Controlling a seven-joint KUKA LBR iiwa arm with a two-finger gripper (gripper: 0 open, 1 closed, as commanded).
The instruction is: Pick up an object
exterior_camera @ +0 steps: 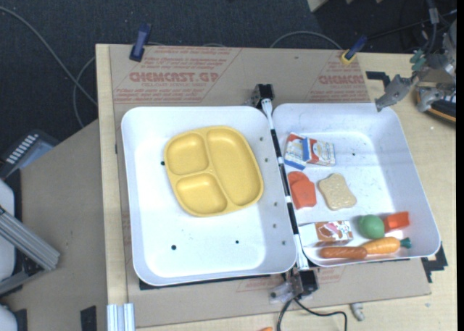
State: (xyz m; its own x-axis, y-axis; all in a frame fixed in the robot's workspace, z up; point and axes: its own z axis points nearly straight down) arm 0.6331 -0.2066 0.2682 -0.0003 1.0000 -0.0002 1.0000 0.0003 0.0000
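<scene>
So from my remote seat, the gripper (395,93) is parked way up at the upper right of the frame, just past the top right corner of the right bin (406,141). I honestly can't tell its state from this angle, it's small and kind of blurry there. Nothing is in it as far as I can see, and it isn't touching any of the items.

Everything pickable sits below and to the left of it, all in the right bin. Closest is the little carton (309,151) near the bin's upper left, lying with its long side roughly left-right. Just under that are the orange-red piece (301,190) and the slice of toast (337,192) side by side. Further down toward the lower edge of the frame: a small packet (334,231), a green ball (372,226), and a carrot (377,247) next to a sausage-looking thing (342,253), both lying left-right along the bin's lower wall.

The left bin (145,177) holds a yellow divided plate (213,170).

My guess is the carton or toast is the easiest target, since both sit apart from the walls.
</scene>
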